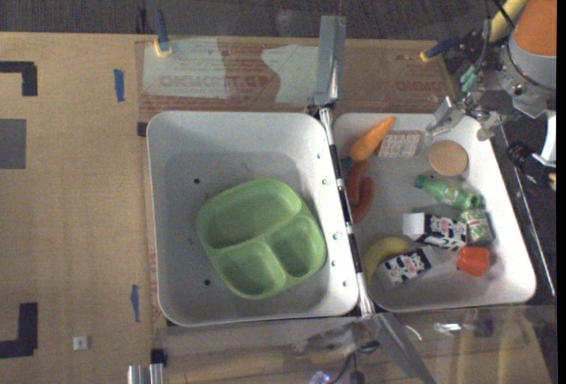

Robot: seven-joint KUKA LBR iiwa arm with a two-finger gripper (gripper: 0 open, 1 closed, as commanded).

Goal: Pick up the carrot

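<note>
Lying in the right bin (522, 276), the carrot (372, 139) is sitting at about 10 o'clock of that bin's floor, close to the divider between the two bins, its orange body slanting with the thin tip pointing up toward 1 o'clock. Nothing is touching it from above. Just beside it, at 3 o'clock, a small red-and-white printed card (401, 144) is lying flat. Below the carrot, at 6 o'clock from it, a red-brown sausage-shaped piece (360, 192) is resting along the divider.

The gripper (462, 112) is hanging over the upper rim of the right bin at about 1 o'clock of the bin, well apart from the carrot, with the grey arm and its orange band (538, 28) coming in from the upper right. Whether the gripper is open or closed: cannot tell, the metal parts are blurring together against the worktop (71, 196). Nothing is visibly caught in it.

Other contents of the right bin: a tan round disc (448, 158) lying just below the gripper; a green bottle (447, 193) lying on its side near the centre; two black-and-white cartons (441, 230) (407, 266); a small green box (477, 226); a yellow banana (386, 250) at 7 o'clock; an orange-red round item (474, 260) at 5 o'clock.

The left bin (168, 152) is holding a green divided tray (261, 237), sitting toward the bin's 5 o'clock.
</note>
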